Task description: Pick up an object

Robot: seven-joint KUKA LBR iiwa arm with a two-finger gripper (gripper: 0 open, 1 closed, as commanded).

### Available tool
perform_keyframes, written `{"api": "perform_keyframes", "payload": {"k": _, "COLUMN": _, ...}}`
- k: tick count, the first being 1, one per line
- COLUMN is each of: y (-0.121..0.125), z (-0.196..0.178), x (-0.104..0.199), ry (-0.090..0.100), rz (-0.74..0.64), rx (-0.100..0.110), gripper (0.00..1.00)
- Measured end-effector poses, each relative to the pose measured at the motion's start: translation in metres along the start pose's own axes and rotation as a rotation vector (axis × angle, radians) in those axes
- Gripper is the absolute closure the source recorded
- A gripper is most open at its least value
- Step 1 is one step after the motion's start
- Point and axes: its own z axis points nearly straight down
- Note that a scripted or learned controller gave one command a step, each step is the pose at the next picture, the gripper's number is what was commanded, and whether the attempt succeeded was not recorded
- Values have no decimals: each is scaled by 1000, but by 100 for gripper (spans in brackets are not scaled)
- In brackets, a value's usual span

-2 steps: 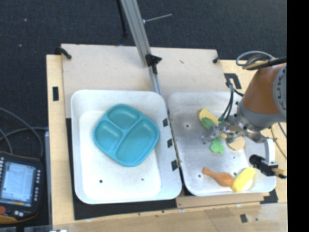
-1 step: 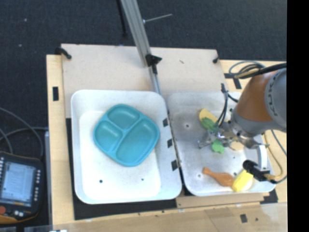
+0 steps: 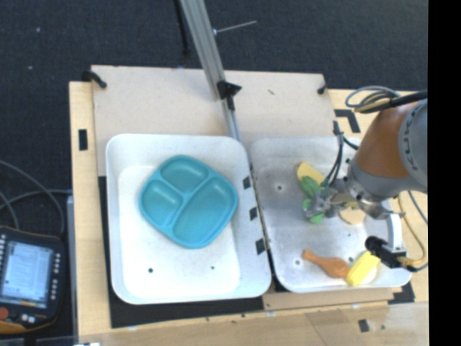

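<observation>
My gripper point(image 3: 318, 206) is low in the right bin point(image 3: 284, 225), reaching in from the right under the orange-banded wrist point(image 3: 382, 153). A green object point(image 3: 311, 189) lies right at the gripper's tip, touching or partly under it. A yellow piece point(image 3: 310, 170) sits just behind the green one. Whether the green object is held cannot be made out. Near the bin's front edge lie an orange-brown drumstick-shaped item point(image 3: 326, 264) and a yellow object point(image 3: 362, 269).
The left bin point(image 3: 130, 265) holds a blue divided plate point(image 3: 189, 200). A metal pole point(image 3: 205, 49) slants up from between the bins. Cables point(image 3: 374, 99) loop behind the arm. A pale round item point(image 3: 352, 214) peeks out beneath the wrist.
</observation>
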Motion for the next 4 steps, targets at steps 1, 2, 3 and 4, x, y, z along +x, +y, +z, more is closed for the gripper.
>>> {"api": "perform_keyframes", "payload": {"k": 1, "y": 1, "z": -48, "x": 7, "ry": 1, "rz": -9, "rx": -2, "gripper": 100}}
{"api": "perform_keyframes", "payload": {"k": 2, "y": 1, "z": -92, "x": 5, "ry": 0, "rz": -9, "rx": -2, "gripper": 100}}
{"api": "perform_keyframes", "payload": {"k": 3, "y": 2, "z": -126, "x": 4, "ry": 1, "rz": -10, "rx": -1, "gripper": 100}}
{"api": "perform_keyframes", "payload": {"k": 4, "y": 23, "z": -116, "x": 54, "ry": 2, "rz": -13, "rx": 2, "gripper": 100}}
